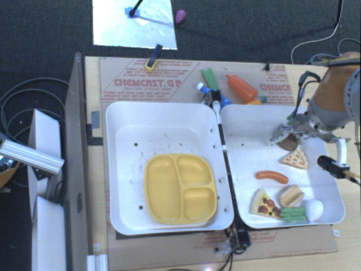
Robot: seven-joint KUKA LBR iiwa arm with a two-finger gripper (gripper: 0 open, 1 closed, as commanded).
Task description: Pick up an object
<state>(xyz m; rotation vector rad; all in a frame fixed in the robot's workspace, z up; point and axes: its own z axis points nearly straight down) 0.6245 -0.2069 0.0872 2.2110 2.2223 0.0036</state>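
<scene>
My gripper (284, 135) is low in the right bin (248, 134), near its back right part. Right beneath it lies a small brown object (289, 144), partly covered by the gripper. A pizza slice (295, 160) lies just in front of that. Further forward are a red sausage (272, 176), a second pizza slice (264, 203), a tan bun (291, 196), a green piece (292, 213) and a white egg (313, 209). Whether the gripper touches the brown object cannot be made out.
The left bin (130, 123) holds a yellow divided tray (180, 188). Behind the bins on the board lie an orange toy (241, 88), a green item (209, 77) and a blue one (204, 88). The arm's orange band (333, 89) rises at the right edge.
</scene>
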